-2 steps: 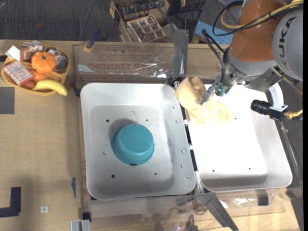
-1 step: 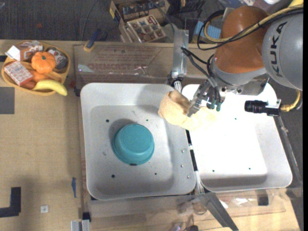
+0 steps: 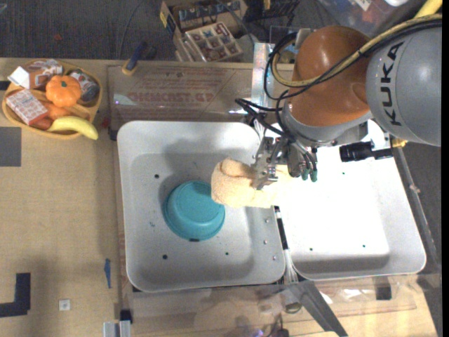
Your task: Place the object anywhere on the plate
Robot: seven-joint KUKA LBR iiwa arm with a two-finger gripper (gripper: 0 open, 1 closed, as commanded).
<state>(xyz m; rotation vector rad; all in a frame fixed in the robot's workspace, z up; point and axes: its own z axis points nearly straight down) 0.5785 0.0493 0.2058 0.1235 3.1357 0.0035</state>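
The teal plate (image 3: pixel 195 210) sits upside-looking and round in the left bin (image 3: pixel 140 258), and everything else can be placed from it. Just to the plate's upper right, a pale yellow, soft-looking object (image 3: pixel 235 186) overlaps the plate's rim at its near edge. The tool (image 3: pixel 266 168) hangs over the far end of that object, its thin metal fingers (image 3: pixel 263 176) down against the object's right side; they appear closed on it, gripping its edge. Above the tool the grey arm (image 3: pixel 410 83) with its orange band (image 3: pixel 330 65) reaches in from beyond the right bin (image 3: pixel 365 258), which lies on the plate's right. Far off to the plate's upper left, on the desk (image 3: pixel 56 223), stands a small basket (image 3: pixel 49 100) of toy food, a banana (image 3: pixel 74 126) at its near edge.
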